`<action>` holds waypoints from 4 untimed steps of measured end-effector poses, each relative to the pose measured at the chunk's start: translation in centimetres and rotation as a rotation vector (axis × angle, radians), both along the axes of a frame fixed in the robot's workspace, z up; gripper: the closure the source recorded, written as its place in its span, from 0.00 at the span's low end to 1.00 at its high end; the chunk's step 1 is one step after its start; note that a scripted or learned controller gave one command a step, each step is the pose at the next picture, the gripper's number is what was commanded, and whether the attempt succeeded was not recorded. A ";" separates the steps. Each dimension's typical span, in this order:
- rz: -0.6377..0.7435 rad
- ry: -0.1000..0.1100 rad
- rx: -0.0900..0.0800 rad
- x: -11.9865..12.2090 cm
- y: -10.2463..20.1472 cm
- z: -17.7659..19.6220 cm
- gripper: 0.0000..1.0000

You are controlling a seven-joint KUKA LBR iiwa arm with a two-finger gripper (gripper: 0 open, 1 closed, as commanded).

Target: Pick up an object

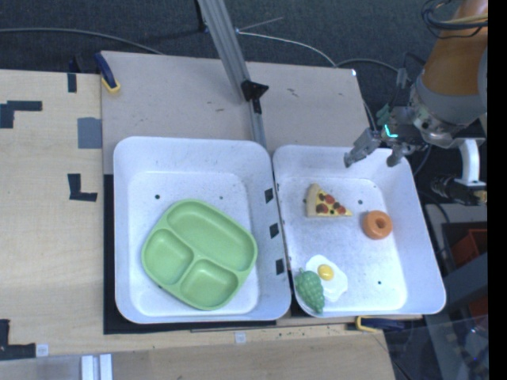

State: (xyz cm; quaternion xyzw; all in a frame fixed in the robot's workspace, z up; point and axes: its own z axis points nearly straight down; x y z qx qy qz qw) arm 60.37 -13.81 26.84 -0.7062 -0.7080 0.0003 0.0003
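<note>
1. Left bin [127,212] holds a green divided plate [200,253]; a slanted metal pole [230,46] crosses the upper middle of the frame
2. Right bin [412,275], lower right of centre, holds a pizza slice [325,203], an orange doughnut [377,225], a fried egg [329,277] and a green leafy piece [310,291] touching the egg at the bin's lower left rim
3. The arm's upper part is cut off at the top right corner
4. The gripper [371,153] hangs over the right bin's upper edge, fingers spread, nothing between them
</note>
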 end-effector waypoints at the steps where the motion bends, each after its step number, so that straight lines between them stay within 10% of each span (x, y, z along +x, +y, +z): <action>1: -0.001 0.007 0.000 0.0 0.0 -6.5 0.00; 3: -0.002 0.003 0.000 1.5 -0.1 -17.7 0.00; 4: 0.000 0.002 -0.001 1.5 0.0 -16.4 1.00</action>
